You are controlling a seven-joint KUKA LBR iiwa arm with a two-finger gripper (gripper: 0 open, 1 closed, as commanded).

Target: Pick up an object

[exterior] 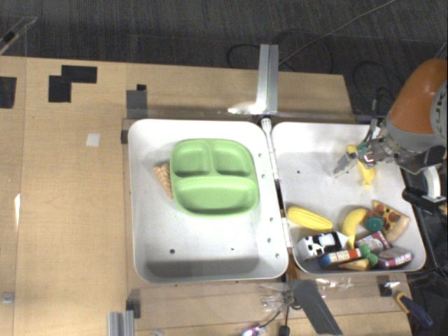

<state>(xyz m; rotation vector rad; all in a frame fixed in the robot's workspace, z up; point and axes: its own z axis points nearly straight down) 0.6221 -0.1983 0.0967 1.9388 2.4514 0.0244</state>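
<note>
My gripper [353, 159] hangs low over the far right part of the right bin [308, 145], reaching in from the right under the orange band. A small yellow object [367, 174] lies right at the gripper's tip, touching or just beneath it; I cannot tell whether it is gripped. Along the bin's near side lie a yellow corn cob [309, 219], a yellow banana-like piece [353, 222], a black-and-white cow toy [321, 243], a pizza slice [393, 218] and several small packets [364, 256].
The left bin [150, 243] holds a green divided plate [213, 176] with a tan waffle-like piece [163, 179] tucked at its left edge. A metal post [268, 75] stands behind the seam between the bins. Cables trail across the floor at the back.
</note>
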